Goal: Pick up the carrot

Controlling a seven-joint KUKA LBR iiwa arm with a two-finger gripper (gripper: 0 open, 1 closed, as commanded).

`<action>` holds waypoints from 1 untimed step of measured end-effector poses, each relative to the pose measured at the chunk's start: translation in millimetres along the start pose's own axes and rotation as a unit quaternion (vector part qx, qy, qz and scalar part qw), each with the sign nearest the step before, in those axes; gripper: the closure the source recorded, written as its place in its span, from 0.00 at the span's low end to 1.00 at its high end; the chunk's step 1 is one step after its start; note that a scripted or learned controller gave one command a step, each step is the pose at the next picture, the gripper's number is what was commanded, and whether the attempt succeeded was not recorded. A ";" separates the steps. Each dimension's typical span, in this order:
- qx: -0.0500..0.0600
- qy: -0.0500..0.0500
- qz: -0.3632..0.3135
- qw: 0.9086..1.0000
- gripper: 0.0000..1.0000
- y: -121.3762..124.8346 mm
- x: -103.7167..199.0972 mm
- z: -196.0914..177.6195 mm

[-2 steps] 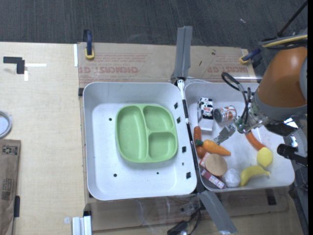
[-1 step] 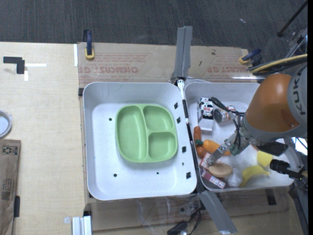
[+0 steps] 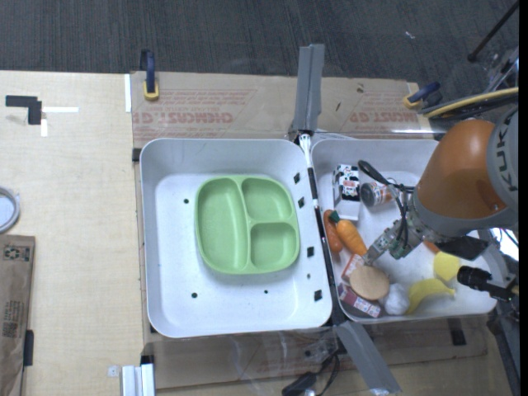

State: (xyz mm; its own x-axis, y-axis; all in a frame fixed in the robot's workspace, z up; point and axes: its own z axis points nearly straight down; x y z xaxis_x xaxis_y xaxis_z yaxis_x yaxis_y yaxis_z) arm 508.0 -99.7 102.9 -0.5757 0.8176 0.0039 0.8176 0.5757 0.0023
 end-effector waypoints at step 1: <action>0.003 -0.001 0.107 0.994 1.00 30.8 23.1 -86.2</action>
State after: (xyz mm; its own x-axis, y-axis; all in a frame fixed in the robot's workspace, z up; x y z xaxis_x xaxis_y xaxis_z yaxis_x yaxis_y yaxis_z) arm 519.9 -63.5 189.3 -0.3877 0.9218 0.0011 0.9218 0.3877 -0.0038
